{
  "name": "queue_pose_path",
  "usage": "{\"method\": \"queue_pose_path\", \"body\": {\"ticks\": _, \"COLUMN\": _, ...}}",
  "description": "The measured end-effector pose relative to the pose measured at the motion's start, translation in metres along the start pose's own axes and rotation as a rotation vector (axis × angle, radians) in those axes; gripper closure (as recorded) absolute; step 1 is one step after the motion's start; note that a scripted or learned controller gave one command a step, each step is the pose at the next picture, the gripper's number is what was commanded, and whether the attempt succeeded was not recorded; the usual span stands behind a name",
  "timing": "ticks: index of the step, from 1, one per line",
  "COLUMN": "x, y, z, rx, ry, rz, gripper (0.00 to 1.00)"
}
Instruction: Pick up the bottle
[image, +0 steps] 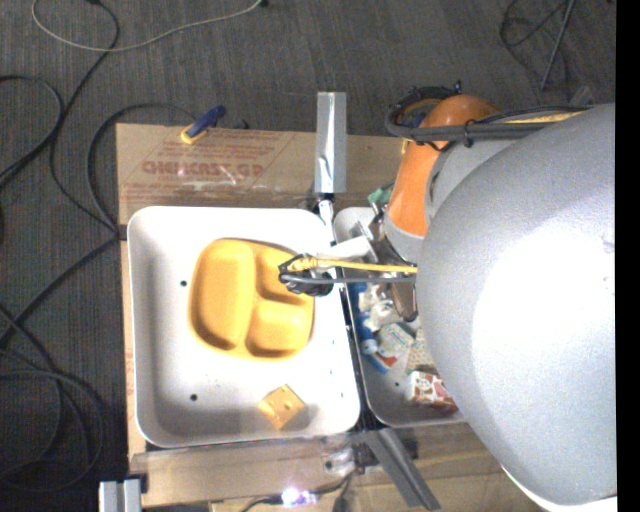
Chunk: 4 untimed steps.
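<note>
The grey arm with its orange band (415, 195) reaches down over the right bin (375, 405) and covers most of it. My gripper (397, 300) hangs low at that bin's left side, above a heap of small things. In the heap, a blue and white item (378, 322) lies just under the gripper; I cannot tell whether it is the bottle. A white round object (350, 222) sits at the bin's far left corner. Nothing can be seen held.
The left bin (160, 400) holds a yellow divided tray (250, 297) and a small tan block (281, 406) near its front wall. A red and white packet (428, 388) lies in the right bin. A blue and yellow item (202, 124) rests on the cardboard behind.
</note>
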<state>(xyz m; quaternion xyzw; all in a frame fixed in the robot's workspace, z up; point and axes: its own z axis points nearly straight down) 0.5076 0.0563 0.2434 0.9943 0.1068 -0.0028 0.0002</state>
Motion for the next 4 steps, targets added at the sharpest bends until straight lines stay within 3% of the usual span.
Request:
{"method": "queue_pose_path", "body": {"ticks": 1, "x": 0.010, "y": -0.013, "z": -0.024, "rx": -0.003, "ry": -0.001, "rz": -0.362, "gripper": 1.00}}
{"method": "queue_pose_path", "body": {"ticks": 2, "x": 0.035, "y": 0.016, "z": -0.058, "rx": -0.003, "ry": -0.001, "rz": -0.492, "gripper": 1.00}}
{"method": "queue_pose_path", "body": {"ticks": 3, "x": 0.050, "y": 0.003, "z": -0.054, "rx": -0.003, "ry": -0.001, "rz": -0.241, "gripper": 1.00}}
{"method": "queue_pose_path", "body": {"ticks": 4, "x": 0.050, "y": 0.003, "z": -0.054, "rx": -0.003, "ry": -0.001, "rz": -0.241, "gripper": 0.00}}
